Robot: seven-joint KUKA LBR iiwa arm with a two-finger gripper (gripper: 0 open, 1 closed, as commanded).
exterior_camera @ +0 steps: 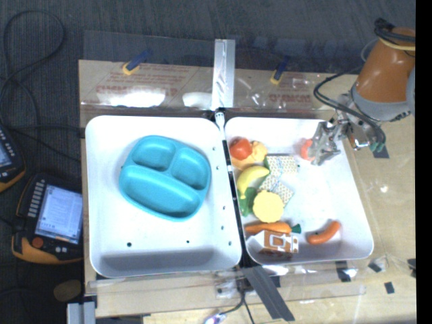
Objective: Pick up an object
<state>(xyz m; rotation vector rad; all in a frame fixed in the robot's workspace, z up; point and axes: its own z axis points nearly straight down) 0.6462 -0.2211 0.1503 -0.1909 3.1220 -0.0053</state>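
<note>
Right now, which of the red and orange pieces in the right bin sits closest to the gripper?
The small red-orange piece just left of the gripper; the tomato and the sausage lie farther off.

Small orange-red rounded object [307,148] at the upper right of the right white bin [358,208], touching the metal fingers of the end effector [322,147]; whether it sits between them cannot be told. It lies apart from the toy foods clustered along the bin's left side.

I'm seeing a bright blue tray [165,176] in the white left bin [98,181], and a red tomato [240,148], yellow banana [251,177] and orange carrot [266,227] in the right.
</note>
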